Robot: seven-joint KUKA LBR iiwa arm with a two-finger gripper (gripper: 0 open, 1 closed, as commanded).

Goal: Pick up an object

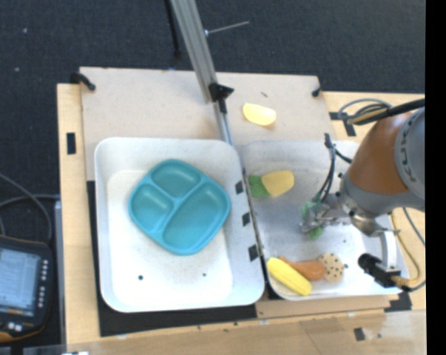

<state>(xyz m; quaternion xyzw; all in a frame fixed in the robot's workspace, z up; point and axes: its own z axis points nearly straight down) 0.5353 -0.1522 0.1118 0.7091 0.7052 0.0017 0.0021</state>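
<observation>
My gripper (314, 220) is down in the right bin (296, 154), near its middle right. A small green object (311, 214) shows right at the gripper's tip, partly hidden by it. Whether it is held is unclear. Other objects lie in this bin: a yellow piece with a green end (273, 184) at the upper left, and along the front edge a yellow corn-like piece (289, 276), an orange carrot-like piece (309, 270) and a tan cookie with dark spots (330, 266).
The left bin (115, 272) holds a blue divided plate (180, 205). A yellow chip-like piece (259, 115) lies on the bench behind the bins. A metal pole (197, 43) slants up from the bins' shared back corner. Cables run at the right.
</observation>
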